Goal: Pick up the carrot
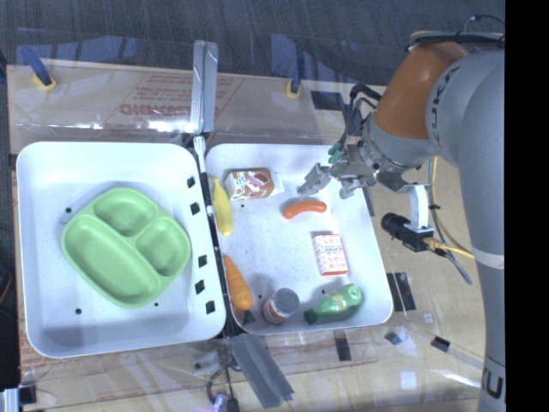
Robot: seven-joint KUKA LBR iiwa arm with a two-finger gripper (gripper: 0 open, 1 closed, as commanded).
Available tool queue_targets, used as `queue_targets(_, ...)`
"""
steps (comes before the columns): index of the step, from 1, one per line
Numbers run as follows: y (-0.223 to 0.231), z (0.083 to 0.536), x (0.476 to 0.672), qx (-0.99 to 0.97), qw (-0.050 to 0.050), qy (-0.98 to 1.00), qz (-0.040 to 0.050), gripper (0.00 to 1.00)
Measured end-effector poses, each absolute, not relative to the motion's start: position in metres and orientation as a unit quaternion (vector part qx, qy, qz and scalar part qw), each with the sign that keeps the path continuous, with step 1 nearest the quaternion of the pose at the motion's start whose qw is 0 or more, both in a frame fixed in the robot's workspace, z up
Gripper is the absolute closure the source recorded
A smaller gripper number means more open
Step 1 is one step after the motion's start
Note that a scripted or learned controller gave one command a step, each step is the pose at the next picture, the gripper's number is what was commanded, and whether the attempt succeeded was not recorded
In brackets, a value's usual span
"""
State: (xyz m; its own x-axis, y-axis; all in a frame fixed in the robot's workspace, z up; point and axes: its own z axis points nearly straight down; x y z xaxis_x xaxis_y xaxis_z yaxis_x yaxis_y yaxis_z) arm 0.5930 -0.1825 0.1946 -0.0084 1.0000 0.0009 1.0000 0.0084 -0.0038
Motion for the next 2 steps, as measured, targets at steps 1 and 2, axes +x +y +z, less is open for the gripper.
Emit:
queue_targets(1,-0.21,0.151,0.559,-0.747,0.002,-0.665,0.0016,0.0)
queue_targets(2,-0.146,0.116,0.496,-0.671,0.003,-0.741,0.0009,0.0)
